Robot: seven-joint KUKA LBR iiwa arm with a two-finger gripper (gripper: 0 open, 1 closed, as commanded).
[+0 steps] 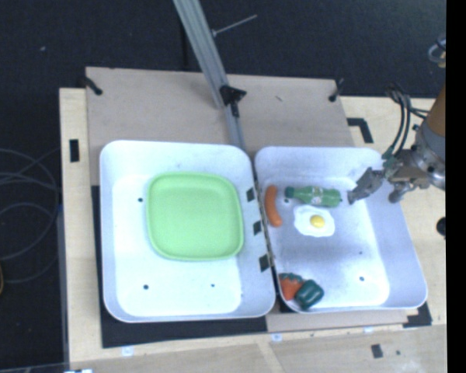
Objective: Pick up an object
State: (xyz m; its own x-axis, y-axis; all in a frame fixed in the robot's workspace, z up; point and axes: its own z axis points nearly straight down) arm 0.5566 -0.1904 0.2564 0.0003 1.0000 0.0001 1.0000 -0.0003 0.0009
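- The hand sits at the right side of the camera view, above the upper right part of the right bin. Its two dark fingers are spread apart, one reaching left toward the bin's middle and the other pointing down at the right, with nothing between them.
- The grey arm enters from the right edge, with cables looping above the wrist.
- Nearest the hand, just left of its left finger, lies a green bottle on its side, with a pale label band around its middle.
- Just below the bottle rests a fried egg toy, white with a yellow yolk, close to the bottle but seemingly apart from it.
- Further left, near the right bin's left wall, an orange sausage lies roughly upright in the view.
- In the right bin's lower left corner, a red-orange piece and a dark green piece lie touching each other.
- The left bin holds a light green square plate with rounded corners, lying flat near its centre.
- Both bins rest side by side on a pale wooden surface; a grey metal pole slants up from the gap between them toward the top of the view.
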